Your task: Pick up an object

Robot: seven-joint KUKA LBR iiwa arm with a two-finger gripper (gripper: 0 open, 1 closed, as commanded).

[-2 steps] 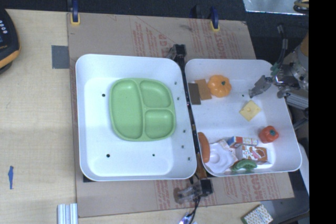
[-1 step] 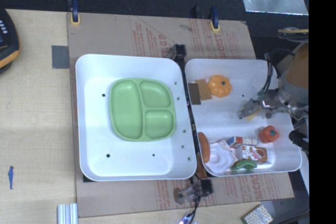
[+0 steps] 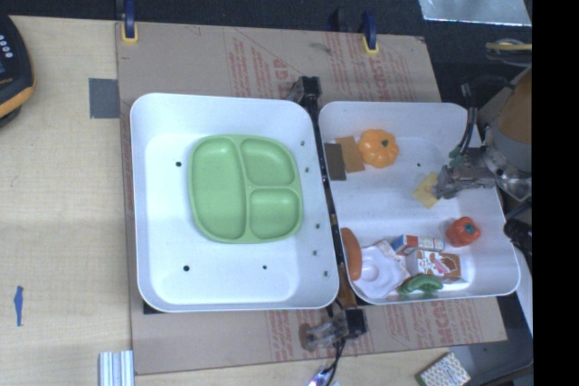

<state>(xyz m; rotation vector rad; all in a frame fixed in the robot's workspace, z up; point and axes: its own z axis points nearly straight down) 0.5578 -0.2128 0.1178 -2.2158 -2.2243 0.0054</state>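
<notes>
A small yellow block lies in the right bin, right of the toy pumpkin, with the gripper apparently touching it; whether its fingers are apart cannot be told.

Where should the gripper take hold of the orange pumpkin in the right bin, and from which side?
Probably straight down from above, fingers closing across the pumpkin's round body at its widest. It sits free on three sides; the brown block lies close on its left, so set the fingers toward the bin's far and near walls, not left and right.
</notes>
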